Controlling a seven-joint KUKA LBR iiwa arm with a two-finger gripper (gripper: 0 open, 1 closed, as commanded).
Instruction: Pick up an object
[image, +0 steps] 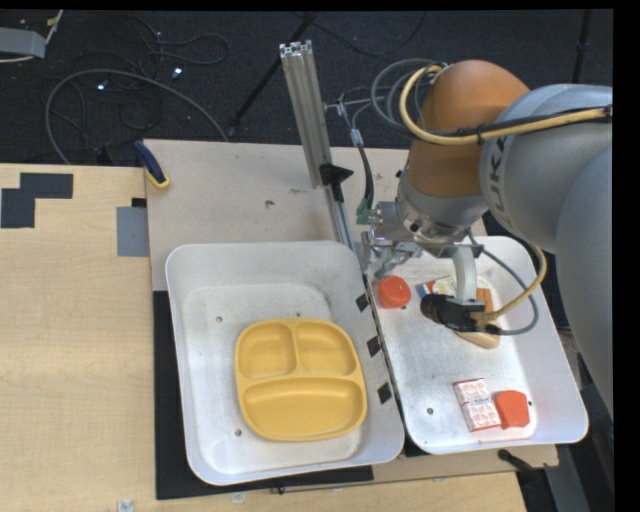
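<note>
The grey arm (520, 150) reaches in from the right over the right bin (555, 400); the left bin (200, 300) carries a yellow divided tray (298, 378); the jaws (385, 250) hang at the right bin's upper left corner, whether parted or closed I cannot tell, and nothing shows between them; the likeliest target, a small orange round object (393, 292), lies just below them, roundish, with no long axis to line up on.

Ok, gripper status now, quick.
Gripper: cannot be told whether open or shut; it sits low in the right bin, just above the small orange round object, with nothing visibly held.
</note>
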